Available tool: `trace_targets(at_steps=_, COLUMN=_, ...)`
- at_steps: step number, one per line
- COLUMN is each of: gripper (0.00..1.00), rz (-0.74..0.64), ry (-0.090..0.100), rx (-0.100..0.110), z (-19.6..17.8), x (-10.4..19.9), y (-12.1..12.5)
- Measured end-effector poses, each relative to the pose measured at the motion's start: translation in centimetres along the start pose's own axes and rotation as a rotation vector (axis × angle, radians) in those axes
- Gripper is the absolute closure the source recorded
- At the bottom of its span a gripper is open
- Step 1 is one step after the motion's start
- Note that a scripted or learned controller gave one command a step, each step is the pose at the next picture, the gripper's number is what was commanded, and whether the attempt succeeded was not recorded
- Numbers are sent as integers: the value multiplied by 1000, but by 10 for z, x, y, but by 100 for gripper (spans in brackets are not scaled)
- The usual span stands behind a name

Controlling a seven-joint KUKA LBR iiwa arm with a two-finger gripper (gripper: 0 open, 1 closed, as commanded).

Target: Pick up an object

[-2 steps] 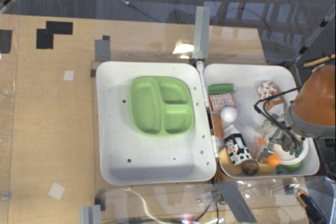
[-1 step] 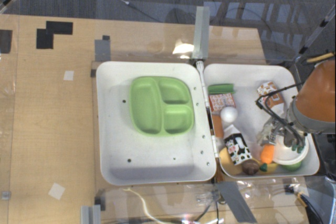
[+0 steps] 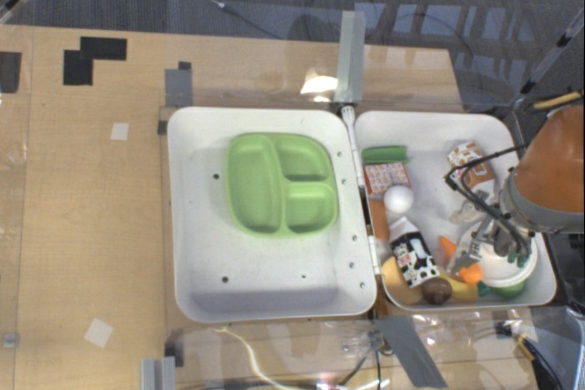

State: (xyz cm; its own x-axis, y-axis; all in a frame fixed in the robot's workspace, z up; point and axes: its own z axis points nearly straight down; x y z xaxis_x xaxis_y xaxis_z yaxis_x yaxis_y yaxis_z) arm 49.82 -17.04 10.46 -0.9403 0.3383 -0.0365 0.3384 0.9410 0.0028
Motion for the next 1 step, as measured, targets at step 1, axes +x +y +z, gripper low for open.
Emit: trace_targets(at_steps=1, gripper=0, rz=76, ry=22, rx=3, z=14, x=-3, y=12)
